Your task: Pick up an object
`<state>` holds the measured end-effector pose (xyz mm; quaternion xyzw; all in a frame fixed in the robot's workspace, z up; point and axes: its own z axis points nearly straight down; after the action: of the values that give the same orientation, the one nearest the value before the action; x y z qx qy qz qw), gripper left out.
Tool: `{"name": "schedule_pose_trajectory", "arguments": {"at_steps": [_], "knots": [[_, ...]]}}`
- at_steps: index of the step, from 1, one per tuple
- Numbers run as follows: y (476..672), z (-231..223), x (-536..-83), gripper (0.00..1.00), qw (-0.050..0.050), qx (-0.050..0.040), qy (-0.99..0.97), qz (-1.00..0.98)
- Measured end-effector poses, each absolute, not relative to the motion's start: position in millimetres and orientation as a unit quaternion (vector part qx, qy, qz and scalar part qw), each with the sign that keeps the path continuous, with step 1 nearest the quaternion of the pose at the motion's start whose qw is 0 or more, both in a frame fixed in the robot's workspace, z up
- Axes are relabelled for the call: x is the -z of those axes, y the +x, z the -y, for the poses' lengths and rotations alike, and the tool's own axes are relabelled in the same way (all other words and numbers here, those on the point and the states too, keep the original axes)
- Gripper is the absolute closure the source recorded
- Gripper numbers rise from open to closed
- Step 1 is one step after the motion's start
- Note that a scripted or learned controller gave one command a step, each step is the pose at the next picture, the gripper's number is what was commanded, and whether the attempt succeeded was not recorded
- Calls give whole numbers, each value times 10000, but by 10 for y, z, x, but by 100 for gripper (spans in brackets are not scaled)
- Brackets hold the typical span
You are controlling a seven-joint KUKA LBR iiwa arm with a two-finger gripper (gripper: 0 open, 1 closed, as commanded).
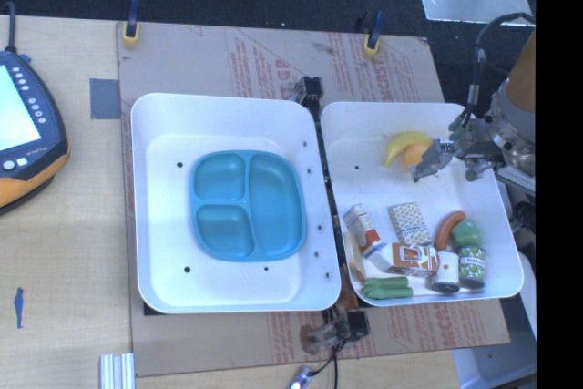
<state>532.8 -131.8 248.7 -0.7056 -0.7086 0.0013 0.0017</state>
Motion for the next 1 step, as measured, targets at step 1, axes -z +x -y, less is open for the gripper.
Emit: {"name": "schedule_pose_trajectory", "arguments": {"at_steps": [1], "knots": [[5919, 1359, -907, 0, 21, -25, -7049, 7093]]}}
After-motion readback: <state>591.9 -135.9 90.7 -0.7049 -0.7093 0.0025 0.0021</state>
